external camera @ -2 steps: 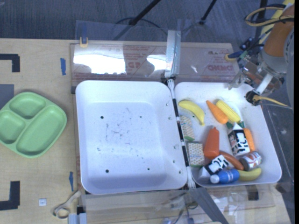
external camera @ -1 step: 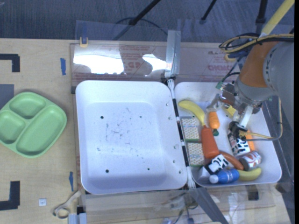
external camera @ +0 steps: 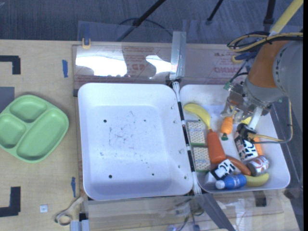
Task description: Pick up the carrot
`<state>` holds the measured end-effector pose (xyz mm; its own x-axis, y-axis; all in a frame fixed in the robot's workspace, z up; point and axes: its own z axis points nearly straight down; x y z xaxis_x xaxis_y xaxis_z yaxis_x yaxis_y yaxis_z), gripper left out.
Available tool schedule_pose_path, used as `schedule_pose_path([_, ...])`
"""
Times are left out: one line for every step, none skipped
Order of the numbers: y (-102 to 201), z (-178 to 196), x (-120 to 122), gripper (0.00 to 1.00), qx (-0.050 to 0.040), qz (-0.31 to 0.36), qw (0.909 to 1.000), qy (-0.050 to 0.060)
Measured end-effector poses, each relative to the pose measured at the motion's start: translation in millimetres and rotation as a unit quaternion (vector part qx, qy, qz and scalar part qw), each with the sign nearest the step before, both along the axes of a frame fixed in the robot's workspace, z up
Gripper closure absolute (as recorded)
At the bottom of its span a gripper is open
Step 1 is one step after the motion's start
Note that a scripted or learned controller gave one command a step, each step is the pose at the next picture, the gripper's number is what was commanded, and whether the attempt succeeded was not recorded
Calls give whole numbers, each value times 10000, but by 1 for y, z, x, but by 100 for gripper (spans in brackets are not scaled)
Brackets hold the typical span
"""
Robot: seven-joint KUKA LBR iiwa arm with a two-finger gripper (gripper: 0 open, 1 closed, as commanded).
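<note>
floor: dark grey carpet (external camera: 57, 6) along the top, well beyond the fingers
stands: black tripod legs (external camera: 154, 6) slant across the carpet, up and left of the fingers; a yellow pole (external camera: 288, 11) rises above them
bench: pale wooden top (external camera: 38, 57) with black corner marks (external camera: 13, 64) and strips of blue tape (external camera: 64, 68), far left of the fingers
panels: clear plastic sheets (external camera: 125, 57) stand behind the bins, catching bright glare, with a metal post (external camera: 178, 54) between them
left bin (external camera: 130, 134): white and scuffed, left of the fingers
green tray (external camera: 31, 127): divided plate at the far left edge of the bench
light: even and overhead, shadows soft
</note>
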<state>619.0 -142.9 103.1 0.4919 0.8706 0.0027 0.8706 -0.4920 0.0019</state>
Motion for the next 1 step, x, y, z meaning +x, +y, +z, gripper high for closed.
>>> schedule_pose_path([39,200,48,100,-10,435,9991,11])
